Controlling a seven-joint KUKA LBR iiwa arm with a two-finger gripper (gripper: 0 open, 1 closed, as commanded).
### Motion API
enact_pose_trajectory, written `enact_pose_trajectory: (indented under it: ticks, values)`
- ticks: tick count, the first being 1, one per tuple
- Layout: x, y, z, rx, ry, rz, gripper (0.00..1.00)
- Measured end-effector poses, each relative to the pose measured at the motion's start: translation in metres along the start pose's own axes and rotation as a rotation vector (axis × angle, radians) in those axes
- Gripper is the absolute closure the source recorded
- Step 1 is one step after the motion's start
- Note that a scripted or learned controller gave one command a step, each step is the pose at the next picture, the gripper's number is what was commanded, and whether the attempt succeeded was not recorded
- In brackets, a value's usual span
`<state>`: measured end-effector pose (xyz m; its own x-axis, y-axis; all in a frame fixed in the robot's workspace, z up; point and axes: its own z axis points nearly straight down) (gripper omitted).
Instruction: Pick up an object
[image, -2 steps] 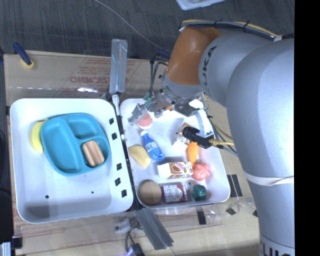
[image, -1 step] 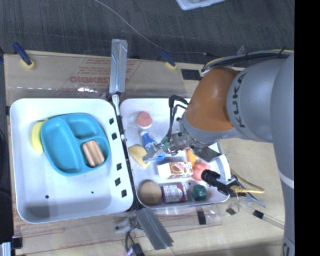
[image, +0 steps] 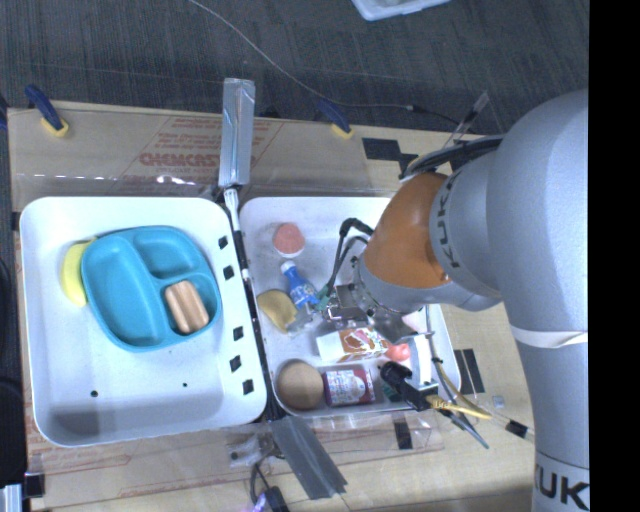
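Hand (image: 335, 305): low in right bin (image: 262, 215), finger state cannot be told | nearest items: blue bottle (image: 298, 286), yellow object (image: 276, 308), packet (image: 357, 343) | left bin (image: 40, 300): blue tray (image: 135, 280) with bread roll (image: 186, 305).

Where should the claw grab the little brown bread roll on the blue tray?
Probably across the bread roll's narrow middle, coming straight down from above. It lies flat and lengthwise in one compartment of the blue tray, with its long sides showing and some room beside them, so the short way across looks like the easiest pinch.
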<state>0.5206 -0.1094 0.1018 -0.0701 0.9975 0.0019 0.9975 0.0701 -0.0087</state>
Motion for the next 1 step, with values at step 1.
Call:
enact_pose_trajectory:
  ticks: [1]
  values:
    - [-0.0002,0.0012,-0.0112,-0.002,0.000,-0.005,1.00]
